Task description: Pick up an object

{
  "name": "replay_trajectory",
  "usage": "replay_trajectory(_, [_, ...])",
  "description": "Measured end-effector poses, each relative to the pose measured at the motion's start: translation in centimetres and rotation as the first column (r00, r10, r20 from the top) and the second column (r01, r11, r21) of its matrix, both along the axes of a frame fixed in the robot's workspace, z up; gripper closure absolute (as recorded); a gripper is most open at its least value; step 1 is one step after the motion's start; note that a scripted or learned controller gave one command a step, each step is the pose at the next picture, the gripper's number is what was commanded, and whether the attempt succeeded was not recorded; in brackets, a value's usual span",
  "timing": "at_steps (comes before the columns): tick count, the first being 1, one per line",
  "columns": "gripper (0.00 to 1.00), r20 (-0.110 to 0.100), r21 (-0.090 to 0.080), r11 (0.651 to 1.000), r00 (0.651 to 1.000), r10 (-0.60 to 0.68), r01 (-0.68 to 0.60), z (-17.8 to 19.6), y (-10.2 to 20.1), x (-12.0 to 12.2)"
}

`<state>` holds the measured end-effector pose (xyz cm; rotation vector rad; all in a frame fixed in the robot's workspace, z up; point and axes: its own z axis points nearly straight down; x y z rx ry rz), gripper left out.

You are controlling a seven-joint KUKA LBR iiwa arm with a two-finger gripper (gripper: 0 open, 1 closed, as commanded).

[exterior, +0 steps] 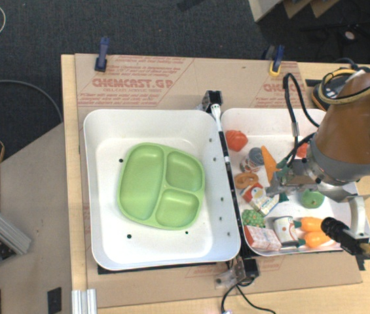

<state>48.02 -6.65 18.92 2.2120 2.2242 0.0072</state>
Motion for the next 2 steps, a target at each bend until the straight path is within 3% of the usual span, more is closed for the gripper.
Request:
replay_trajectory(1, [1.00,0.000,0.000,1.000,1.000,-0.003,0.003,5.2,1.2,0.0])
replay_trajectory(2, [1.00,-0.007,0.002,1.000,1.000,0.002,-0.002,5.0,7.4,-0.1])
